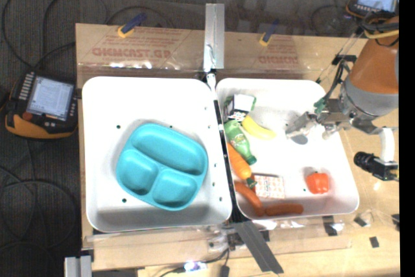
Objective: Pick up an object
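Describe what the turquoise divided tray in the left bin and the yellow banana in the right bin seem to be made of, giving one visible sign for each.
The turquoise divided tray: probably moulded plastic, one even colour, rounded compartments, soft sheen. The yellow banana: likely a plastic toy, flat uniform yellow; the view is too small to be sure.

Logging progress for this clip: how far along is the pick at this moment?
Done: the arm has reached over the right bin, and the gripper hangs above bare floor near the banana. In hand: nothing shows between its fingers. Left: the whole pick. The banana, green bottle, carrot, red pepper, sausage and small card box all lie in that bin; the blue tray sits in the left one.
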Robot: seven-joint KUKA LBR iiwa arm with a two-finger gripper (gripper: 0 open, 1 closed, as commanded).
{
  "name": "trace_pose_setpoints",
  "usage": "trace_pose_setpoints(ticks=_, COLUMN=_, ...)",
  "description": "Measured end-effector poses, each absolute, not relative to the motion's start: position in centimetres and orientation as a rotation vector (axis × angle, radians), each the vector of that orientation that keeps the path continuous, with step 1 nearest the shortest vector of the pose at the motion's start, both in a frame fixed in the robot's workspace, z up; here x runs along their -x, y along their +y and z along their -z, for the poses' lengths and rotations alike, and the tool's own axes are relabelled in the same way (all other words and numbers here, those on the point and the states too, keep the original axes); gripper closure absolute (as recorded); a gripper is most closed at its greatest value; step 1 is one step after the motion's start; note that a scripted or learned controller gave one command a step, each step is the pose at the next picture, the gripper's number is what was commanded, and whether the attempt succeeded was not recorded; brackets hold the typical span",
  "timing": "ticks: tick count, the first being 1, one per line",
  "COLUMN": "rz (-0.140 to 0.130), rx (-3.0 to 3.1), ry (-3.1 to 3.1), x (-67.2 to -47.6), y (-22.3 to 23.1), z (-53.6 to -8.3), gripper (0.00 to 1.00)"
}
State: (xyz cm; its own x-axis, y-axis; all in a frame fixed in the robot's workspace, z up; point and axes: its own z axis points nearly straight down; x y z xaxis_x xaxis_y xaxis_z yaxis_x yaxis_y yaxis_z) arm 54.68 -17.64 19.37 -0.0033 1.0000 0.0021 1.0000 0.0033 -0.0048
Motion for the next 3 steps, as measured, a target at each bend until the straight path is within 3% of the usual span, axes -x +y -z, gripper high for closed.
trace_pose_setpoints(ticks=1, rz=0.007, rx=2.267, ry=-2.172, x=-59.0, y=-20.8, z=-9.7, gripper=0.0)
trace_pose_setpoints(ticks=2, rz=0.001, rx=2.263, ry=-2.172, x=-58.9, y=-20.8, z=-10.3, gripper=1.0)
trace_pose_setpoints(ticks=3, rz=-0.004, rx=2.145, ry=-2.294, x=-62.7, y=-12.0, z=-21.5, gripper=1.0)
